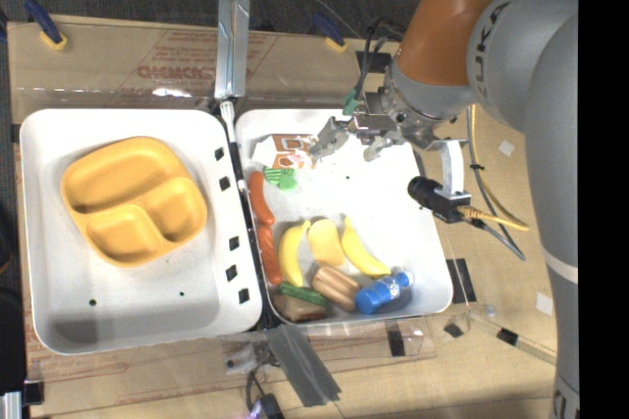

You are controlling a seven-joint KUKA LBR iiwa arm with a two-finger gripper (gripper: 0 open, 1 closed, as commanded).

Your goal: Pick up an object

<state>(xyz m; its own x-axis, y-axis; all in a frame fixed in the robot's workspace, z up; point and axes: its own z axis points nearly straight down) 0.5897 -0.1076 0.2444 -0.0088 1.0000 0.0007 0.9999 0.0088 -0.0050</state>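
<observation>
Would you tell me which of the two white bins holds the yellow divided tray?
The left bin holds the yellow tray; the right bin holds toy food.

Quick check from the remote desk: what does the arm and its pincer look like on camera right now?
The arm is bulky, rounded and grey, with part of the dark KUKA lettering on its side and an orange band above the wrist. Black and yellowish cables trail beneath. The pincer is a small metallic assembly with slim fingers.
</observation>
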